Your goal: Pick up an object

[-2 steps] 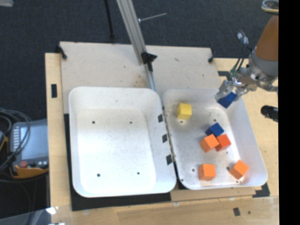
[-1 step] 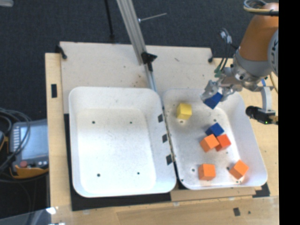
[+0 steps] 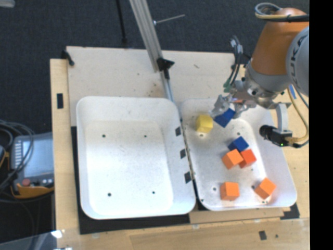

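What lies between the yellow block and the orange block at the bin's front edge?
In the camera view, bare white bin floor lies between the yellow block and the front orange block; the blue-and-orange cluster sits off to the right.

The bench carries 2 white bins: the left bin (image 3: 130, 155) and the right bin (image 3: 208, 155).

The blocks number 7 in all:
- 1 yellow block (image 3: 204, 124), at 10 o'clock in the right bin.
- 2 blue blocks, one (image 3: 224, 118) at 12 o'clock and one (image 3: 239, 143) near the middle.
- 4 orange blocks (image 3: 232, 159) (image 3: 248, 157) (image 3: 229, 190) (image 3: 266, 188), from the middle round to 5 o'clock.
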Robot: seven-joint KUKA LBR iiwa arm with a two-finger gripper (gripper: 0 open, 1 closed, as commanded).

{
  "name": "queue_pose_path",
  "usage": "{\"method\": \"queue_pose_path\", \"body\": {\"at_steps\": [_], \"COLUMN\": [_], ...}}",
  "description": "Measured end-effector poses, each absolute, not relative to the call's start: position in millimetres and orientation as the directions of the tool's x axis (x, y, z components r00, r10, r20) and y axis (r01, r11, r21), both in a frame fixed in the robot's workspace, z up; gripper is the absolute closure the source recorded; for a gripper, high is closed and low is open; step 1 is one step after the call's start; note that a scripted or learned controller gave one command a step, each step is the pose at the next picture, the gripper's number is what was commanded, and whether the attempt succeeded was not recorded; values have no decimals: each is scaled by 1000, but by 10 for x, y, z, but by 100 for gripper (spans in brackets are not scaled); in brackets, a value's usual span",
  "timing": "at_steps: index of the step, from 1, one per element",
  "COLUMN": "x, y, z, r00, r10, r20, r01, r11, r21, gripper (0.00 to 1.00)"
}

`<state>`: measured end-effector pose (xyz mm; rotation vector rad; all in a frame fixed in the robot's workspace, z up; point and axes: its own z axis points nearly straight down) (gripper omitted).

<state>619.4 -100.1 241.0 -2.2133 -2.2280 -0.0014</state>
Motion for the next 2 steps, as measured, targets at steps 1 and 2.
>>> {"method": "queue_pose_path", "body": {"at_steps": [1, 2], "x": [6142, 6030], "y": [-537, -45], "z": [2357, 2264], "r00": [-7, -6], "r10": [1000, 1000], "r20": [1, 1], "r01": [1000, 1000], "r11": [7, 6], "r21": [-1, -2], "gripper": [100, 100]}}
